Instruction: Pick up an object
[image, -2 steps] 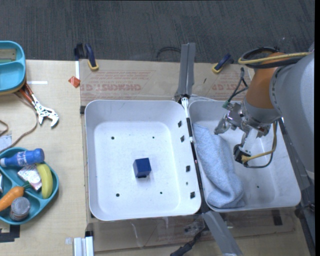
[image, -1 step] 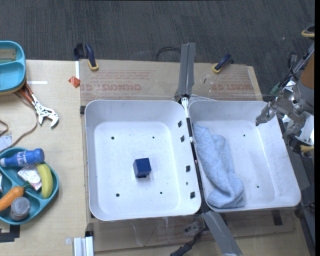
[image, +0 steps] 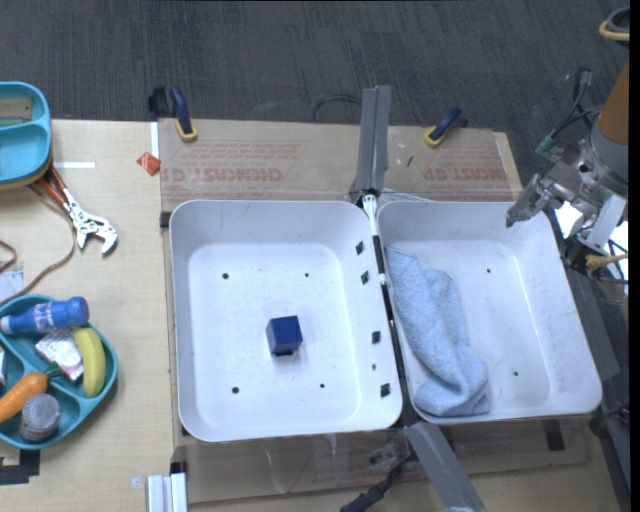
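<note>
A small dark blue cube (image: 284, 334) rests on the floor of the left white bin (image: 200, 290), a little below its middle. A crumpled pale blue cloth (image: 437, 335) lies along the left side of the right white bin (image: 540, 330). My gripper (image: 557, 215) hangs over the far right corner of the right bin, well apart from both the cloth and the cube. Its fingers (image: 522, 207) are spread open with nothing between them.
Left of the bins, a teal plate (image: 105, 385) carries a banana, a bottle, a carrot and a can. A wrench (image: 88, 226) and a teal container (image: 22, 130) lie farther back. Two clamps (image: 180, 115) grip the board's far edge.
</note>
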